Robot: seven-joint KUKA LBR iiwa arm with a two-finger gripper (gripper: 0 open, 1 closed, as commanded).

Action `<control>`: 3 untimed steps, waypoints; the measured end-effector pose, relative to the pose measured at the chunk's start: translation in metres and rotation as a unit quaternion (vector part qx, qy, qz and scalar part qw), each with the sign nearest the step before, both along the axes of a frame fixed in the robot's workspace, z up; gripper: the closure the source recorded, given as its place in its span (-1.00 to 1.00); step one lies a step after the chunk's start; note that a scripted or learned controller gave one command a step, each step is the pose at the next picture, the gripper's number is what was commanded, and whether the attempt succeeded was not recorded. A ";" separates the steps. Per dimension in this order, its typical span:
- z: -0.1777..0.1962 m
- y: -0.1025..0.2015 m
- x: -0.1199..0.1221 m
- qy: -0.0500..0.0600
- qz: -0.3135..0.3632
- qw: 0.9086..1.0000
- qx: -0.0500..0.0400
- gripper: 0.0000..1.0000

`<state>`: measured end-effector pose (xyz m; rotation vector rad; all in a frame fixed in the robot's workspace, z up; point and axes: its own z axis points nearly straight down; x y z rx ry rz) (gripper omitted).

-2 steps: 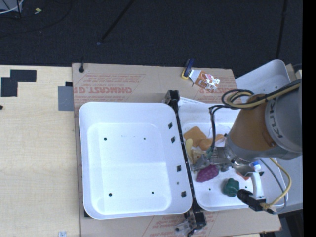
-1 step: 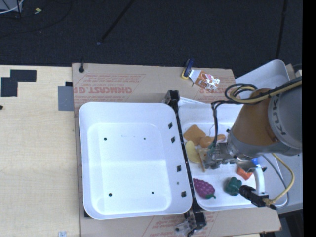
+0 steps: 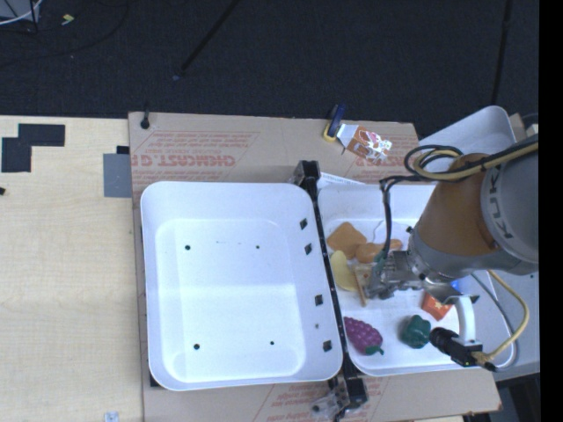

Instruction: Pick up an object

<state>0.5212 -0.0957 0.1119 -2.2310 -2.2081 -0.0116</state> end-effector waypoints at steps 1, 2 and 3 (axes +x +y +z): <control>0.081 0.026 0.084 -0.004 0.008 1.000 -0.004 1.00; 0.006 -0.029 0.013 0.008 0.002 1.000 -0.003 1.00; -0.020 -0.010 0.006 -0.003 0.002 1.000 -0.006 1.00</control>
